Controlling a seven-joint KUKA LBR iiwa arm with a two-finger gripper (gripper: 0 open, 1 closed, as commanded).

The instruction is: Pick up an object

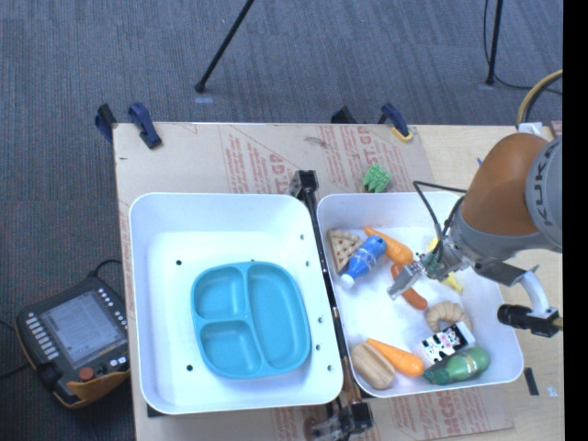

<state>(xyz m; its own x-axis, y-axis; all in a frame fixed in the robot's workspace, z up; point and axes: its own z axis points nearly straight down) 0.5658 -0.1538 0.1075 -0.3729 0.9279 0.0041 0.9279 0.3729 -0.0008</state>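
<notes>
Orange sausage (415,298) beneath end effector (409,281)

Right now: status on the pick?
Gripper low in right bin, nothing seen held. Carrot and bottle alongside. Toys crowd it.

Grey carpet floor (110,44), tripod legs (230,35), handheld controller (73,338) beside bench.

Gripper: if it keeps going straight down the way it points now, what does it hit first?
Probably the small red-orange piece lying right under the gripper in the right bin. Depth is unclear from this slanted view; the carrot sits close beside it.
</notes>
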